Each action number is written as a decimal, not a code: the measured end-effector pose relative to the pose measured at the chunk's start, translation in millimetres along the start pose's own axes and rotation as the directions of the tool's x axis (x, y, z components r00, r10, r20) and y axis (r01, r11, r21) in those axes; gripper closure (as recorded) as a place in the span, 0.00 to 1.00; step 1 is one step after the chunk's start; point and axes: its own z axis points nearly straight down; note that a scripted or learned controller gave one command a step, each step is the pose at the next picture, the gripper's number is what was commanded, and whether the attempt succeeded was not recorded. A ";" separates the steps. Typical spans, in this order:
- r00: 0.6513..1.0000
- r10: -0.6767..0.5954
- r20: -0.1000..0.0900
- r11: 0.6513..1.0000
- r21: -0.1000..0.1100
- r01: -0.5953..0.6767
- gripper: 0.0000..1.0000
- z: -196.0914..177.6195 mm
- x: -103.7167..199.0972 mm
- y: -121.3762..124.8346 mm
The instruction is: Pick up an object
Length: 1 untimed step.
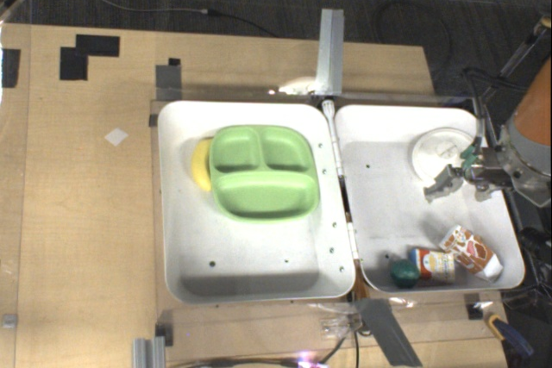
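The gripper (466,177) hung over the right bin (379,211), near a white round lid (442,149). Its fingers stood apart, w/ nothing between them.

Nearest candidates lay at the bin's front edge: a small carton (470,252), tilted, beside a little tube-like pack (434,264) and a dark green piece (404,273). The carton looked light and approx. stiff, prob. a bit slippery; best to grip across its narrow sides. The left bin held a green divided plate (262,171) over a yellow thing (201,165).
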 end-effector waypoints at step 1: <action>1.000 -0.028 0.000 1.000 0.001 0.028 0.00 53.0 -60.1 -9.0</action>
